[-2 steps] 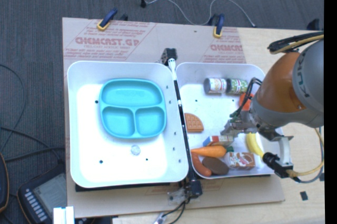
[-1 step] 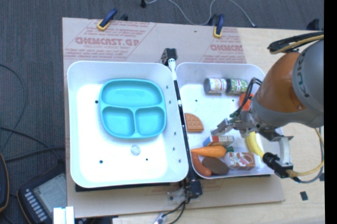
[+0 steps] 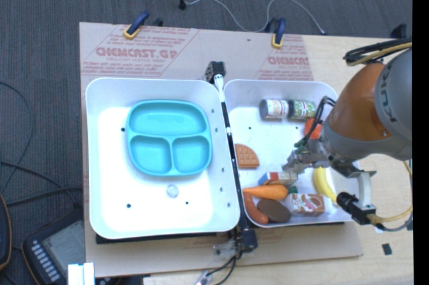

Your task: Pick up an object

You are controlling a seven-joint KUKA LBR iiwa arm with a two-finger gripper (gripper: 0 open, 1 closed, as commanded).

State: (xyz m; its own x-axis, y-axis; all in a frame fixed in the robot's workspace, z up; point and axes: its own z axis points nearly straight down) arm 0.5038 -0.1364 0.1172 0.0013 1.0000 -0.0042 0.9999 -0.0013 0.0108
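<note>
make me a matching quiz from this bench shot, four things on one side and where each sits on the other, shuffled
Things:
1. blue divided plate
2. small jar
3. banana
4. carrot

Places:
A. far end of the right bin
B. left bin
C. near end of the right bin, beside the dark brown piece
D. right bin, by the arm's side wall

Pairs: 1-B, 2-A, 3-D, 4-C

bins (image 3: 161, 226): glossy white plastic | tray (image 3: 167, 138): smooth blue plastic | bench board (image 3: 100, 52): matt printed paper
</note>
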